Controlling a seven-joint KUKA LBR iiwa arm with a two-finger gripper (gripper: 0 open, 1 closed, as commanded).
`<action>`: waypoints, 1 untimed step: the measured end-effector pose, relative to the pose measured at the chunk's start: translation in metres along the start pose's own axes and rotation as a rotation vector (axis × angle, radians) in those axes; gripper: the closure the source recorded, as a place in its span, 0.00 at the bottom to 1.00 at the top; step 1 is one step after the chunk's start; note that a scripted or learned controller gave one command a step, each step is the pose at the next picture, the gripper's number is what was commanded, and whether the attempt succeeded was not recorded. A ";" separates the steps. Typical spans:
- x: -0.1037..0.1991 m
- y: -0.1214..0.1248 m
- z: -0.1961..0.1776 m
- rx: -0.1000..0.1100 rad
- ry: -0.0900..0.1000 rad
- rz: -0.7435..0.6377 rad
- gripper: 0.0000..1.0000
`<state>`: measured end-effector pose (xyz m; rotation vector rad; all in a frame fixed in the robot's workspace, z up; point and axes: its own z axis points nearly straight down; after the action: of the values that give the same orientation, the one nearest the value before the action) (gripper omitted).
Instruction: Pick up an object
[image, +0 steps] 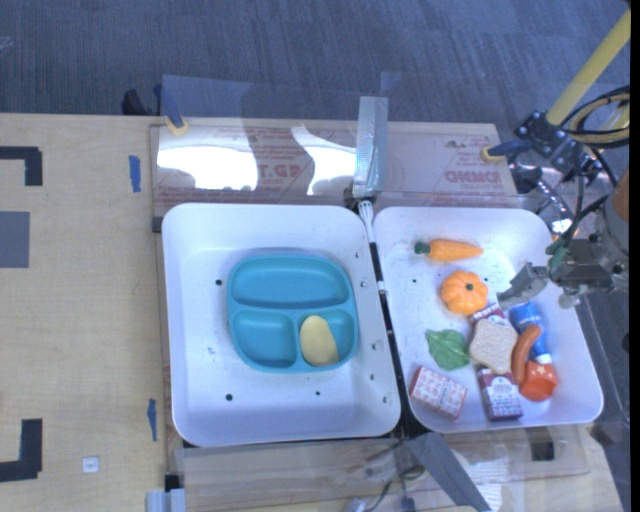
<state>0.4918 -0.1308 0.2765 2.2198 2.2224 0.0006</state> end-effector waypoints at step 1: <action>0.023 0.019 0.073 0.008 0.002 -0.070 0.00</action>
<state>0.5111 -0.1081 0.2035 2.1453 2.3037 -0.0054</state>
